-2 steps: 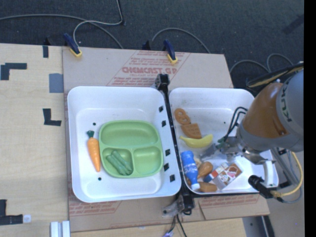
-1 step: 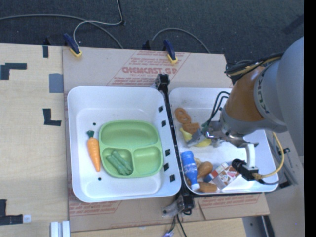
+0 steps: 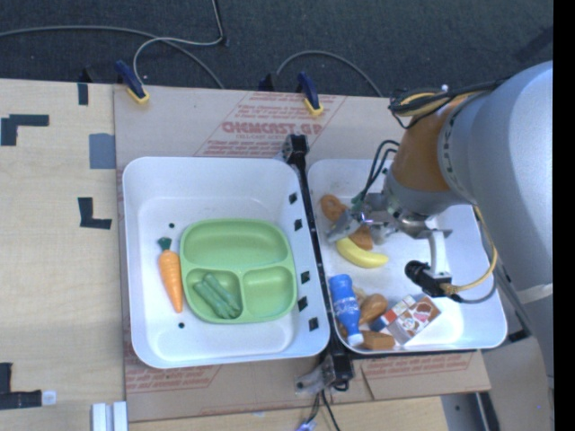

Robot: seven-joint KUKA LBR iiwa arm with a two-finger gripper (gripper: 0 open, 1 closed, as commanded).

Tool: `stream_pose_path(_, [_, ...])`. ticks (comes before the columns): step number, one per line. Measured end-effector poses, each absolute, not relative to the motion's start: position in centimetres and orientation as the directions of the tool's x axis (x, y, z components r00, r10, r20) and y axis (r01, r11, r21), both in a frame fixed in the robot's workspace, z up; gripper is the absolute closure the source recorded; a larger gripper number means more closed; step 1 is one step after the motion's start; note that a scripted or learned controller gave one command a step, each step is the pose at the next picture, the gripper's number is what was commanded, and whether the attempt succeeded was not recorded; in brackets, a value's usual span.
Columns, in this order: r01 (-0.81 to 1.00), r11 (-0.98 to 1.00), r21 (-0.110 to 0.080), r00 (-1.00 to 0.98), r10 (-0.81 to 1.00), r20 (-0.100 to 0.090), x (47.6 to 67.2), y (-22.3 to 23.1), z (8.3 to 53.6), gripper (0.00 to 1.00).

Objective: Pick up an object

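beside the pincer (image 3: 352,225), banana (image 3: 361,255), blue bottle (image 3: 343,303), snack packet (image 3: 412,317)

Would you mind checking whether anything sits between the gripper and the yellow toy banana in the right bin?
Nothing visible does. The gripper sits low in the right white bin, just above the yellow toy banana, with a small brown toy right at its tip and touching the banana's upper edge.

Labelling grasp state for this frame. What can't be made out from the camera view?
- Gripper: its tips sit low among the brown food items; finger state unreadable.
- Small brown item under the gripper: partly covered, contact unclear.
- Printed packet: label too small to read.
- Right bin: far side covered by the arm.
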State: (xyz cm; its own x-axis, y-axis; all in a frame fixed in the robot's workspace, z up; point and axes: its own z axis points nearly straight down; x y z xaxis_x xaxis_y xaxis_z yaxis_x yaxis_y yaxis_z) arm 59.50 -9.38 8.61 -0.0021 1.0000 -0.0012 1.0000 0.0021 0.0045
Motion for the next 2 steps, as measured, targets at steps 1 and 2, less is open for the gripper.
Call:
stream_pose_path(1, [1.000,0.002,0.004,-0.002,1.000,-0.002,59.49,-9.45,9.65,1.00])
stream_pose_path(2, [1.000,0.001,0.003,-0.001,1.000,-0.002,59.46,-9.45,9.58,0.00])
